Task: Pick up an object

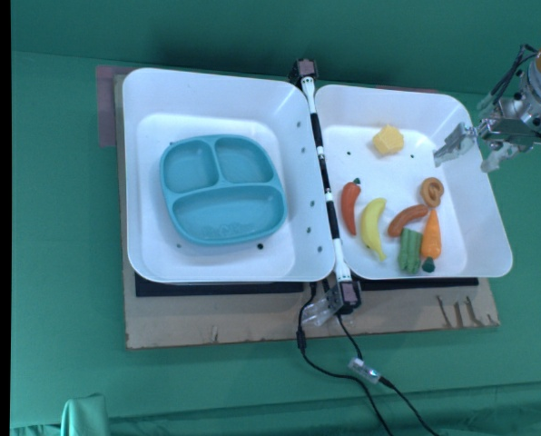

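Observation:
My gripper (470,150) hangs over the right rim of the right bin (488,234), open, with nothing between its fingers. Toy food lies in that bin: a yellow cheese piece (388,140) at the back, a red chili (349,205), a yellow banana (373,228), a brown sausage (407,219), a pretzel (431,191), an orange carrot (431,234) and a green vegetable (408,251). The pretzel lies closest to the gripper, down and to its left.
The left bin (143,107) holds a teal plate (221,189) with three compartments. A black and white divider bar (323,166) runs between the bins. Cables (361,366) trail over the green bench in front.

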Motion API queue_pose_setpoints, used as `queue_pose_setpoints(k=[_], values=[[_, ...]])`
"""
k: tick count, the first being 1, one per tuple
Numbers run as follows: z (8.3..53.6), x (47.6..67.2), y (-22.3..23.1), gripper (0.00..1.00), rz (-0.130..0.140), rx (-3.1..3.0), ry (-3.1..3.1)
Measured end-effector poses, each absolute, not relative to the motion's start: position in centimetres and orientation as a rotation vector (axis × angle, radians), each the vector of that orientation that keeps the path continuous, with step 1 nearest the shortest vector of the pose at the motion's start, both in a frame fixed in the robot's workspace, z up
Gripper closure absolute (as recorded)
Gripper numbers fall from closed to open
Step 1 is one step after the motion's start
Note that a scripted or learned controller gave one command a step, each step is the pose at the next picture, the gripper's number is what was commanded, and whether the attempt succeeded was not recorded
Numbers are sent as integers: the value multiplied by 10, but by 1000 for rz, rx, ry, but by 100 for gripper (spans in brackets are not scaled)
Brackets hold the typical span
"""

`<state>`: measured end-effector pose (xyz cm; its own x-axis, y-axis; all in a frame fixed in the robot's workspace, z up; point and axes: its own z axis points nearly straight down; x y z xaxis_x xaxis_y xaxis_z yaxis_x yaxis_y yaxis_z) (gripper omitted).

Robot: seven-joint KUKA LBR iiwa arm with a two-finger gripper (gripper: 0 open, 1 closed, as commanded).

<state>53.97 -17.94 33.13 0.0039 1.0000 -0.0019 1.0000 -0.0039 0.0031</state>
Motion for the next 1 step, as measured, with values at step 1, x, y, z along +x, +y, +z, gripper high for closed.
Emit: queue_pose_setpoints(k=[1], values=[[236,545,-158,0,2,2222,2215]])
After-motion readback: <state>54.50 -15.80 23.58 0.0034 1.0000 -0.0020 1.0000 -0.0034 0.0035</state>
